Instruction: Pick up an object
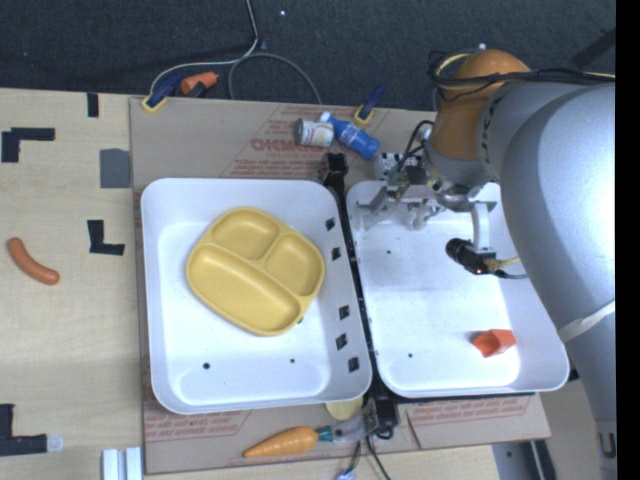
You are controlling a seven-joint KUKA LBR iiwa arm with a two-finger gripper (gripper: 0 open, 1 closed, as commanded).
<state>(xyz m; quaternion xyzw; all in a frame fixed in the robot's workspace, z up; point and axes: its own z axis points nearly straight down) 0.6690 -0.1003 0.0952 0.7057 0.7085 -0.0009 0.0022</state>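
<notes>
Orange block [493, 342] lying in the right bin [440, 368], near its front right corner, well apart from the tool [415, 203] up at that bin's back edge. Hard to tell how the tool stands, wide or narrow. Likely trouble: closing on bare floor, far from the block, or clipping the bin rim or the divider [350, 268] on the way down. Small, low target, so apt to skid aside or slip free. Yellow tray [257, 268] in the left bin [170, 368]: too broad to grip.
</notes>
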